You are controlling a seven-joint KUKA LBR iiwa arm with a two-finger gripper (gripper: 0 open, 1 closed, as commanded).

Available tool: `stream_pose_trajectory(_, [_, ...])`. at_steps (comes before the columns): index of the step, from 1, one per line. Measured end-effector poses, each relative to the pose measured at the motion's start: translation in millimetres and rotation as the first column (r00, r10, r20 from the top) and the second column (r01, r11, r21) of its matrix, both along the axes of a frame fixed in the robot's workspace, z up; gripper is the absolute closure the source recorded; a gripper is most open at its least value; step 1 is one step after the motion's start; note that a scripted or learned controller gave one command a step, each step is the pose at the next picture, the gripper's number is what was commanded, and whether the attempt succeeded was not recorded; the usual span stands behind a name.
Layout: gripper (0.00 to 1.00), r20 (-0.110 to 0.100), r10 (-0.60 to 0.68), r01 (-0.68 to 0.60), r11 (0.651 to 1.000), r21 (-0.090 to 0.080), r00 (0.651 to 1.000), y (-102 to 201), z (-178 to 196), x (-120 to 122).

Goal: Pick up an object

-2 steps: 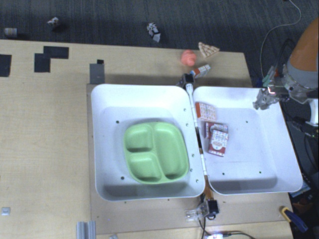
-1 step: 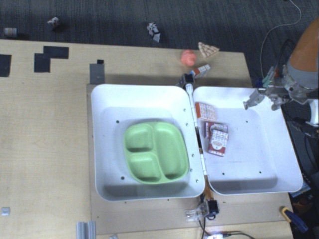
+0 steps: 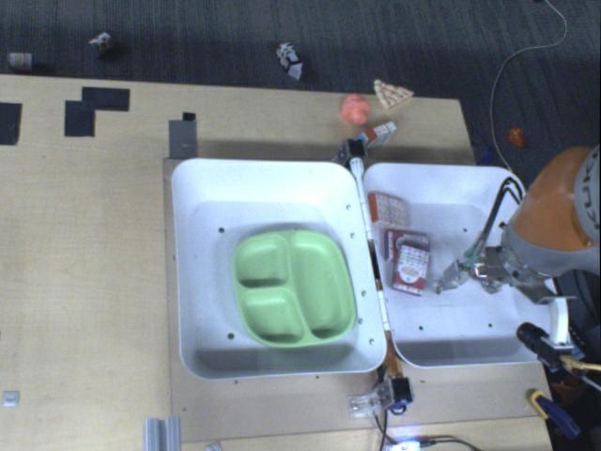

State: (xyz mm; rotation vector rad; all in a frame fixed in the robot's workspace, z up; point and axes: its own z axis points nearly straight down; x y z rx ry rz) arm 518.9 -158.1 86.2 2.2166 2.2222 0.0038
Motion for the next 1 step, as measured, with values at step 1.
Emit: stream_pose_trajectory(1, [1.00, 0.008, 0.001, -0.001, 1.000, -0.003, 1.000, -0.1, 11.9, 2.7])
